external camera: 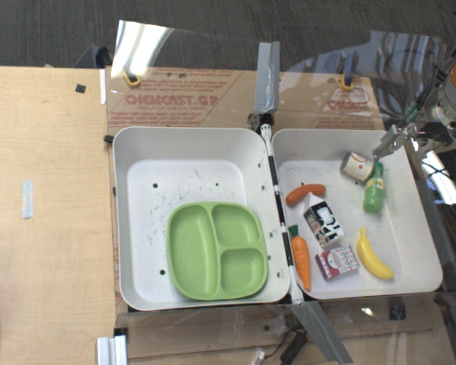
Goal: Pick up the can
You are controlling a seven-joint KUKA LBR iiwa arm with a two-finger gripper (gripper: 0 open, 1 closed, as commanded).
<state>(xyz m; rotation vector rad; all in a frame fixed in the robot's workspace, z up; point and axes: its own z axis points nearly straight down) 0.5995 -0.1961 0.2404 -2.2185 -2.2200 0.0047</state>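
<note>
Can on its side, right bin | looks light, stiff, slick, rollable | grip across body | gripper just beside it, state unclear

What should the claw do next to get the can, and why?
Probably slide a little left and down over the can. The claw hovers just above and right of it, holding nothing, and the can lies on its side, close against the green bottle, so it should come in from the can's free side.

arm: enters from right | hand: low, reaching left
</note>
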